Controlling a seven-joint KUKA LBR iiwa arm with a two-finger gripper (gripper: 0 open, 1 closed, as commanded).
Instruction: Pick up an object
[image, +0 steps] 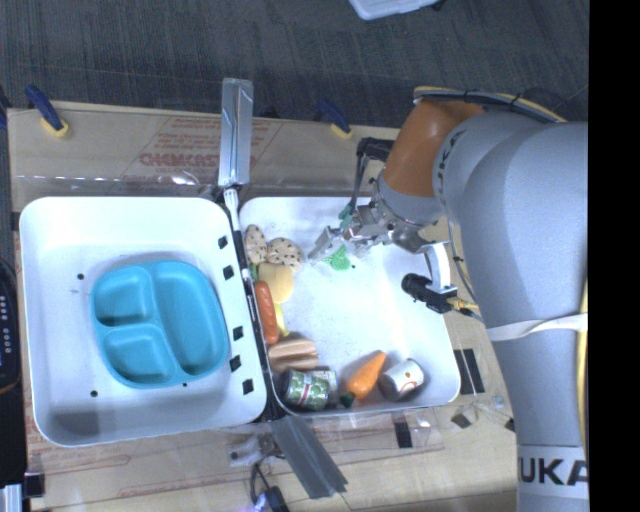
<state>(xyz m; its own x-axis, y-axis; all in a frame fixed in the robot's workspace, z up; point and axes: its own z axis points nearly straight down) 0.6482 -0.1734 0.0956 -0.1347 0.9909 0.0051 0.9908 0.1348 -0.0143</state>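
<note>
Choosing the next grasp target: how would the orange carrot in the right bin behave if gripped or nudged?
The carrot tapers, so closing fingers may slide toward its thin end. Its rounded body would probably roll when nudged. It lies close between the green can and a small cup, which leaves little finger room.

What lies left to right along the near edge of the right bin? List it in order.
Hot dog → green can → carrot → small white and red can.
</note>
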